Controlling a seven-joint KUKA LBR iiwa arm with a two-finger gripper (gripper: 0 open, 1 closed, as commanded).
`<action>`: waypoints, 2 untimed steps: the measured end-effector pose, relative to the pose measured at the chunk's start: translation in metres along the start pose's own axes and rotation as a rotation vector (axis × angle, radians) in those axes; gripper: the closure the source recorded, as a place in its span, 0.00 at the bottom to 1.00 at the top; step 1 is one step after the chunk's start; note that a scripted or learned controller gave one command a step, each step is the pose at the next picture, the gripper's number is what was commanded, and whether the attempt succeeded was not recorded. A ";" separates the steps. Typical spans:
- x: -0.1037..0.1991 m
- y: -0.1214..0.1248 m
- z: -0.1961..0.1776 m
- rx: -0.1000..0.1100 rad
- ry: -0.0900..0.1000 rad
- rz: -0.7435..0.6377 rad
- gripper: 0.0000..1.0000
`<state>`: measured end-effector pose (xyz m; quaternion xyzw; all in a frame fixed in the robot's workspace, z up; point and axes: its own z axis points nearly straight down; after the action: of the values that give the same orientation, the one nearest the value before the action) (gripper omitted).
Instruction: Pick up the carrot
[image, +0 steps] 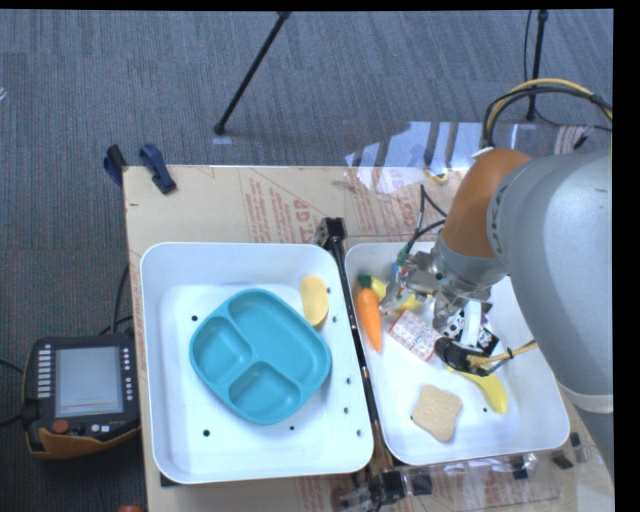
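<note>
The hand (462, 338) hangs low in the right bin (540, 425); whether it is apart or together, I cannot tell. The carrot (370, 317) lies by that bin's left wall. The left bin (170, 440) holds a blue divided plate (260, 355).

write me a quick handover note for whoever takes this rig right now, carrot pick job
Gripper: low in the right bin, to the right of the carrot; finger state not readable.
Carrot: lying along the right bin's left wall, nothing gripping it.
Nearby: toast slice, banana. Left bin holds a blue divided plate.
Done: no pick yet.
Left: get onto the carrot, grip, lift.
</note>
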<state>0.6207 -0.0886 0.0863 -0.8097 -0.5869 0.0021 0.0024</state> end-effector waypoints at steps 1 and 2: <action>0.000 -0.022 0.001 0.002 0.000 0.304 0.00; 0.000 -0.019 0.000 0.001 0.002 0.434 0.00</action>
<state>0.6022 -0.0826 0.0860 -0.9171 -0.3987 0.0022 0.0026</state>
